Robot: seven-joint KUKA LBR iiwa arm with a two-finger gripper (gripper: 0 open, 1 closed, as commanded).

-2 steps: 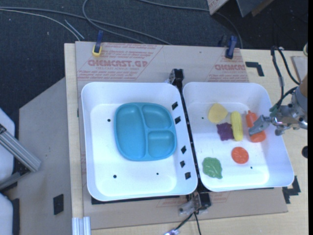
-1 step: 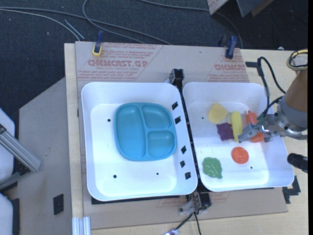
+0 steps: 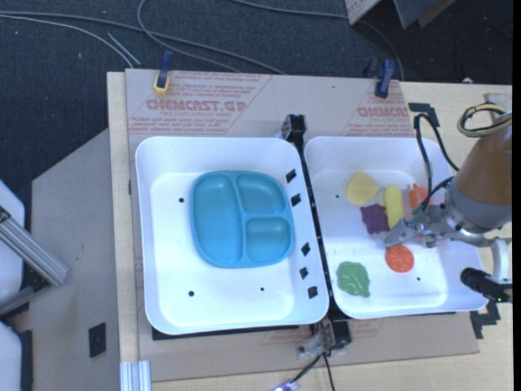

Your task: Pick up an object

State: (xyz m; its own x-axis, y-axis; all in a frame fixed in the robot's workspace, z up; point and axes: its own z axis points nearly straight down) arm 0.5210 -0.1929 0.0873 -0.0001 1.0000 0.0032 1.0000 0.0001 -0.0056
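Left bin (image 3: 155, 243): holds a blue divided tray (image 3: 242, 217), three compartments, lying flat near the bin's middle, slightly toward the back. A few small black marks on the bin floor around it.

Divider (image 3: 303, 210) between the bins: black strip with small black tabs along it, black clamp at the far end.

Right bin (image 3: 342, 157): toy food pieces clustered in the middle and right part.
- green leafy piece (image 3: 353, 278), front left of the bin, apart from the others
- yellow rounded piece (image 3: 363, 188), toward the back
- purple piece (image 3: 374, 217), just in front of the yellow one, touching or nearly touching the corn
- yellow corn cob (image 3: 393, 205), lying lengthways front to back, just right of the purple piece
- small orange-red piece (image 3: 418, 195) right of the corn, partly hidden by the arm's hardware
- orange-red round piece (image 3: 399, 258), front of the cluster, just under the claw

Claw (image 3: 404, 235): low over the right bin, between the corn and the round orange-red piece, tip right beside both. Can't tell how far open it is; metal parts blur together at this angle. Nothing visibly between the fingers.

Arm (image 3: 487, 177): comes in from the right, orange band above the grey wrist, black cable looping over the bin's back right corner.

Table (image 3: 212, 96): light board with red printed lettering, blue-and-yellow clamps at the far edge.
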